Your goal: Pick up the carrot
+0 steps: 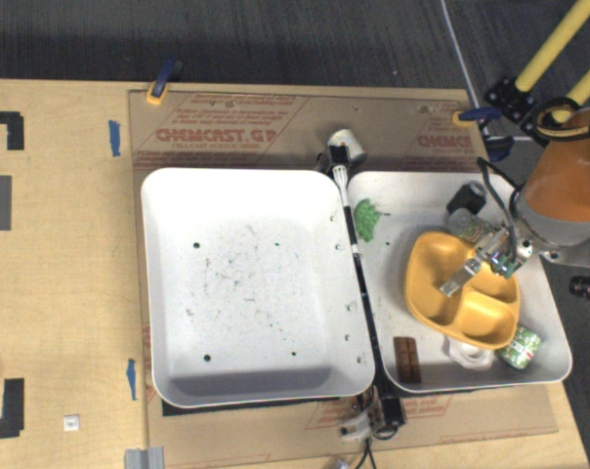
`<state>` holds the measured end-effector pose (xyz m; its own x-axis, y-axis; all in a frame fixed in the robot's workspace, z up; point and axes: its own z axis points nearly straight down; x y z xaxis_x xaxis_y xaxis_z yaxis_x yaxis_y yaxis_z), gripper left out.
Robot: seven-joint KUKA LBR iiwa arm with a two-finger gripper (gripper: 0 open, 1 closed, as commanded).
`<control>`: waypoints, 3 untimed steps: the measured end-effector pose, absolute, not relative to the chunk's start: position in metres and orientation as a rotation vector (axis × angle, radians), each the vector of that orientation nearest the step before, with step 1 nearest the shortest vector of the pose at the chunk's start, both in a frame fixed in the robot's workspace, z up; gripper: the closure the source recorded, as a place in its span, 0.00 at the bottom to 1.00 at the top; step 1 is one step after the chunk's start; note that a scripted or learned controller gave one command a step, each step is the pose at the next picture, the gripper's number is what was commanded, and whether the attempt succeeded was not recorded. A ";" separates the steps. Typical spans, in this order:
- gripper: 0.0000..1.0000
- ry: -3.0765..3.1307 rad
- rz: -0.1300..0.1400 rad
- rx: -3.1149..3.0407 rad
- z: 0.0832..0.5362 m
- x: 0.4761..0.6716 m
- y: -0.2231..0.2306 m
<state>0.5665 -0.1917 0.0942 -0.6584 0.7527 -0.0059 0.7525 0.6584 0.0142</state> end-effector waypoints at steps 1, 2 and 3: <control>0.00 2.893 0.008 1.182 0.089 0.495 -0.154; 0.00 2.763 0.004 1.484 0.088 0.530 -0.099; 0.00 2.762 0.004 1.485 0.088 0.530 -0.099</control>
